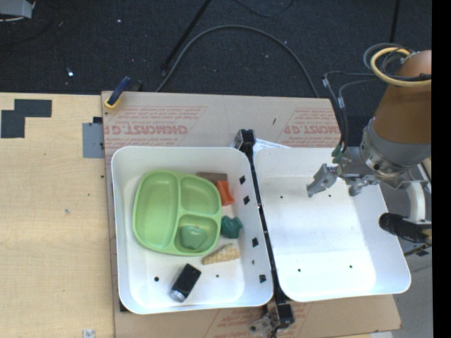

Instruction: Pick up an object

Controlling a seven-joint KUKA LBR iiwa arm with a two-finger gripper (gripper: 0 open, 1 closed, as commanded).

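Observation:
My gripper [338, 186] hangs over the far part of the right bin [331, 273], open, with bare white floor showing between its fingers [319, 181]. All the objects lie in the left bin [123, 189]. A green divided plate [176, 210] holds a green lump [192, 237] in its near right compartment. Beside the plate's right rim lie an orange piece [225, 192], a dark green toy [231, 226] and a tan cone [220, 255]. A black block [185, 282] rests near the front wall.
A black divider with clips [255, 217] runs between the two bins. A brown flat piece [211, 177] peeks out behind the plate. Cardboard [183, 122] lies under the bins, and cables [232, 34] cross the dark floor behind.

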